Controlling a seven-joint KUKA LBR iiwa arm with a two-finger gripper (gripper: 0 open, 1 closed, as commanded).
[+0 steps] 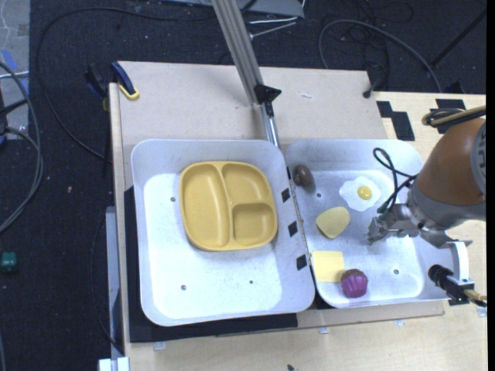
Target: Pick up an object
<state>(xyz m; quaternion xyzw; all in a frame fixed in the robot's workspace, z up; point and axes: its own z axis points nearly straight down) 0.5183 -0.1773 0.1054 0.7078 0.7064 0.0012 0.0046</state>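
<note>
The right bin (402, 280) holds a fried egg toy (361, 193), a pale yellow chip-shaped piece (332, 222), a yellow cheese square (327, 266), a purple berry-like toy (354, 283) and a brown lump (303, 177) at its far left corner. My gripper (379, 230) hangs low over the bin's right half, just right of the chip-shaped piece and below the egg. The orange-banded wrist (456, 172) covers the bin's right side. I see no object between the fingers.
A yellow three-compartment plate (229, 205) lies in the left bin (216, 284). A grey pole (240, 41) slants down to the bins' shared back edge. Black clips (294, 226) line the divider. Cables trail behind the bench.
</note>
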